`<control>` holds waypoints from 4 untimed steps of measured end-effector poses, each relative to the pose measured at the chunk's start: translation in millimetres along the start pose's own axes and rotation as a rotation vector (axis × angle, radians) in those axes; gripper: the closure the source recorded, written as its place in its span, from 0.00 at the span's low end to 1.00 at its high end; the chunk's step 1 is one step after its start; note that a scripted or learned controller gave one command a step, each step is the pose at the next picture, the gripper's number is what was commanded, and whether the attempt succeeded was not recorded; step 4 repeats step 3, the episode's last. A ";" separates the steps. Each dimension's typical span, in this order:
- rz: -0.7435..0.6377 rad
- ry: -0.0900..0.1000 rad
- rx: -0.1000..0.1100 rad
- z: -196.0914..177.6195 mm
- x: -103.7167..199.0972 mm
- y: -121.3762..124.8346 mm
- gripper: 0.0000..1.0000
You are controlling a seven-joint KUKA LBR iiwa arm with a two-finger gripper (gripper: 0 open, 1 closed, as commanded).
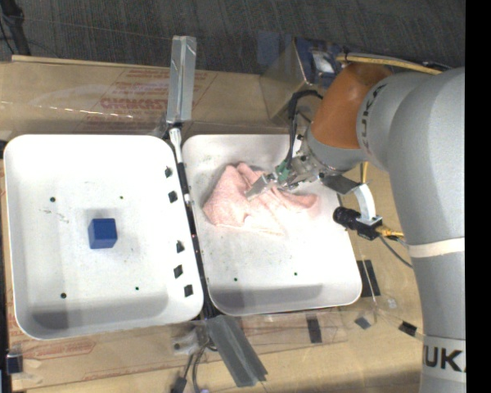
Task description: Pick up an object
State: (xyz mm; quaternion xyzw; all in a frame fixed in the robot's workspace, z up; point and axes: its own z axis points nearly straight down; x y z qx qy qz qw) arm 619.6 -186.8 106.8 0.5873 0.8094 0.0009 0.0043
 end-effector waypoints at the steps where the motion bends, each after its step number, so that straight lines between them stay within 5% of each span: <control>1: -0.075 0.004 0.003 11.8 -9.6 15.9 0.00; 2: -0.081 0.004 0.002 0.9 -8.1 17.9 1.00; 3: -0.260 0.006 0.006 -92.7 13.2 44.6 1.00; 4: -0.260 0.006 0.006 -92.7 13.2 44.6 1.00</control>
